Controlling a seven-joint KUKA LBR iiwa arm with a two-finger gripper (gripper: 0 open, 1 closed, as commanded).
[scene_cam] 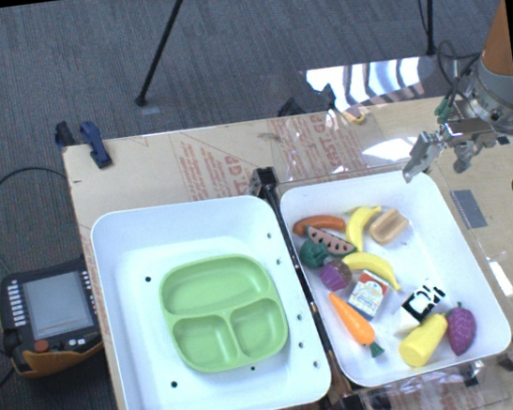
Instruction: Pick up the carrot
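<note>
Orange carrot (353, 319), green-tipped, lying in right bin (466, 246)

Bright, even light; glare on bench (381, 78); slightly soft.

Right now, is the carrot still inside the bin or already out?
Inside. The carrot lies flat on the floor of the right bin, near its left wall; the gripper is above the bin's far corner.

A smooth, glossy white plastic finish is being shown by both bins (114, 267). The green divided tray (222, 311) is being seen as matt plastic. The carrot (353, 319) and banana (371, 266) are being presented as smooth moulded plastic. The bench top (184, 162) is being shown as printed cardboard, partly under shiny film.
</note>
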